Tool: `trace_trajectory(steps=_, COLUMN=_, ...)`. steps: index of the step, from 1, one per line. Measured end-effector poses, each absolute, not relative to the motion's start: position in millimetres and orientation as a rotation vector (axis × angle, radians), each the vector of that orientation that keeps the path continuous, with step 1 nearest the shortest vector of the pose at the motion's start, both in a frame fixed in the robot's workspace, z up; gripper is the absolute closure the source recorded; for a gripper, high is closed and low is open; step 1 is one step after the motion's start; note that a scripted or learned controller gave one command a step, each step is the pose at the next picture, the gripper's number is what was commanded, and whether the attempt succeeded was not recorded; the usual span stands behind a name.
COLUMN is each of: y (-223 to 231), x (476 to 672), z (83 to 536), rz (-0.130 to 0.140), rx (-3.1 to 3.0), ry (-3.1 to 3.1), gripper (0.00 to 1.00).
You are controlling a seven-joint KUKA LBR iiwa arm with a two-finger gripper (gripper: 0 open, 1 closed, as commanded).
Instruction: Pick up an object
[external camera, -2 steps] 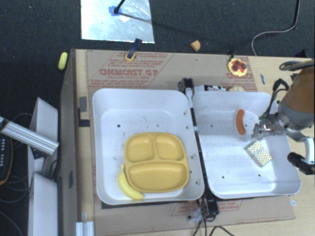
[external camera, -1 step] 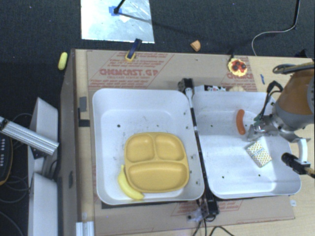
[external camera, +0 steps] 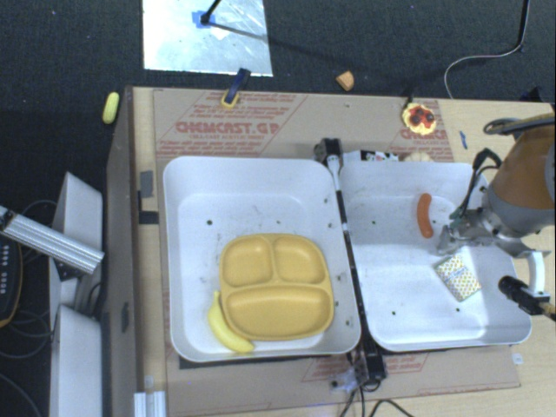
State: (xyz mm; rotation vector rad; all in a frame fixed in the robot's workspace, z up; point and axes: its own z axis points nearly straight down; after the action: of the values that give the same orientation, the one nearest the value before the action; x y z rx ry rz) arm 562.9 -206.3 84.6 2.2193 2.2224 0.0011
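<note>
Can't tell the gripper (external camera: 452, 237) state; right bin (external camera: 391, 311) has a hot dog (external camera: 425, 215) and patterned packet (external camera: 458, 277), left bin (external camera: 187, 233) a yellow tray (external camera: 276, 285) and banana (external camera: 226, 329).

A shiny silver sheet (external camera: 207, 24) lies on the dark carpet beyond the bench. A small yellow oblong piece (external camera: 110, 107) rests at the cardboard's far-left corner. A small tan chunk (external camera: 346, 80) sits on the carpet near the cardboard's far edge.

Red print on the cardboard sheet (external camera: 228, 129) under the bins reads "CHEMCAST GP", other lettering too blurred.
</note>
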Motion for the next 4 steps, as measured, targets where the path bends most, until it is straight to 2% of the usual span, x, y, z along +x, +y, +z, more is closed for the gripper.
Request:
trace_trajectory(steps=1, y=-206, x=580.0, z=98, rz=0.003, rx=2.216, ry=2.224, gripper=1.0)
trace_trajectory(steps=2, y=-206, x=564.6, z=84, rz=0.001, rx=2.219, ry=2.222, gripper=1.0)
trace_trajectory(steps=3, y=-206, x=590.5, z=85, rz=0.003, rx=2.215, ry=2.224, gripper=1.0)
trace_trajectory(steps=4, y=-207, x=560.2, z=85, rz=0.001, rx=2.219, ry=2.222, gripper=1.0)
